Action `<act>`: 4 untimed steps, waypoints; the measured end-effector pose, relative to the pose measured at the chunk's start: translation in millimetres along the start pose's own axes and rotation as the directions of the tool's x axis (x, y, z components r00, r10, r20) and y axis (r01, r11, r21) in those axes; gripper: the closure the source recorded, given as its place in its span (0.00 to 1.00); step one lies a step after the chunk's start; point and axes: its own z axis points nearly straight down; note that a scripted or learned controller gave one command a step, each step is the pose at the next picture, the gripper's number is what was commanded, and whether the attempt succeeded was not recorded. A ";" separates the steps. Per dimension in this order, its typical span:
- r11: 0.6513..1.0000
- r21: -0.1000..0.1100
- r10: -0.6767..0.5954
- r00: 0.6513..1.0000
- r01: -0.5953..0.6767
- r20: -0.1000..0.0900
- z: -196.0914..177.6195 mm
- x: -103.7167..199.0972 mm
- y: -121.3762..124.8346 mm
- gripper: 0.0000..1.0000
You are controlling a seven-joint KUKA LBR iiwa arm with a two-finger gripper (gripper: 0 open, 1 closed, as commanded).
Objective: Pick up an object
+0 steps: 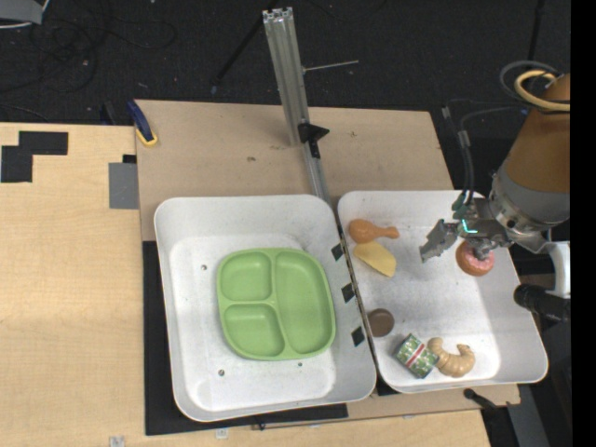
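Gripper (pixel 445 240): hangs over the upper right part of the right bin (pixel 521 361), reaching in from the right; fingers look slightly apart with nothing between them, though the view is small and I would not press that.
Nearest object: pink doughnut (pixel 477 260), just beside the gripper on its right and a little toward the near edge, tucked close under the wrist (round, so no long axis to line up with).
Other candidates: yellow wedge (pixel 378 260) and orange drumstick (pixel 371 232) lie to the gripper's left near the wall between the bins; the drumstick's long axis runs roughly left-right.
Farther pieces: brown disc (pixel 379 321), green can (pixel 413 356) and tan croissant (pixel 455 359) sit toward the near edge, well apart from the gripper; can and croissant touch or nearly so.
Left bin (pixel 177 250): holds a green divided plate (pixel 277 303), flat, three compartments.
Judgement: no grasp made yet; the doughnut is the shortest reach, a small shift right and toward the near edge, then down.
Risk: the doughnut lies close to the bin's right wall, so a finger may strike the rim.
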 end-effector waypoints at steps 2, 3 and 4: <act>1.000 0.005 0.000 1.000 0.000 -0.001 63.8 1.9 -3.7 0.00; 1.000 0.005 0.001 1.000 -0.001 -0.001 124.5 -4.7 -1.4 0.00; 1.000 -0.013 0.000 1.000 0.000 0.004 151.9 -5.1 2.5 0.00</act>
